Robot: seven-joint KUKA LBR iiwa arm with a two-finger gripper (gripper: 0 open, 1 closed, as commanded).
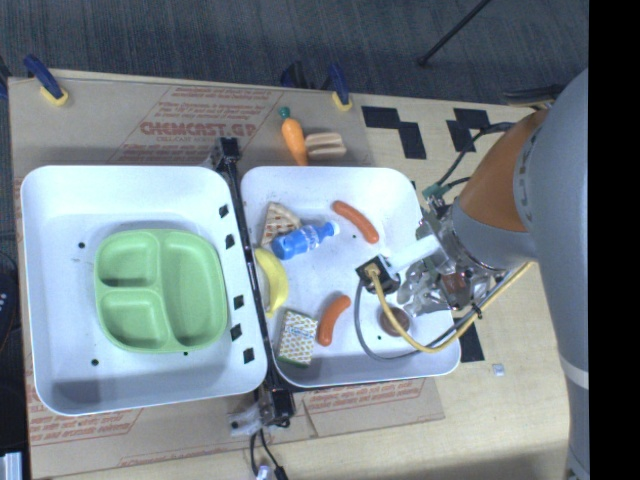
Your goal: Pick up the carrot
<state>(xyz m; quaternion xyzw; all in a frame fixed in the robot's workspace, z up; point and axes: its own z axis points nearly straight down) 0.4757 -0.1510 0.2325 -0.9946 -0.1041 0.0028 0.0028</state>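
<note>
Well, the gripper (400, 303) hung low at the lower right of the right bin (400, 183), and I could not tell if it was wide or narrow, because wires and metal bits hid it. Nothing could be seen held in it. Close by lay a brown round thing (393, 320) and an orange sausage (333, 319). A little further up were a banana (272, 278), a blue bottle (303, 239) and another sausage (356, 220).

The carrot (293, 139) was furthest away, at the upper middle of the frame. It lay outside the bins, on the cardboard (190, 118), just past the top rim of the right bin and just beside a small tan block (325, 146).

To do this step well, I think the arm should lift up over the rim first, go above the carrot, then come straight down across its thin body.

The carrot looked small, orange and smooth, with a green top pointing up.
</note>
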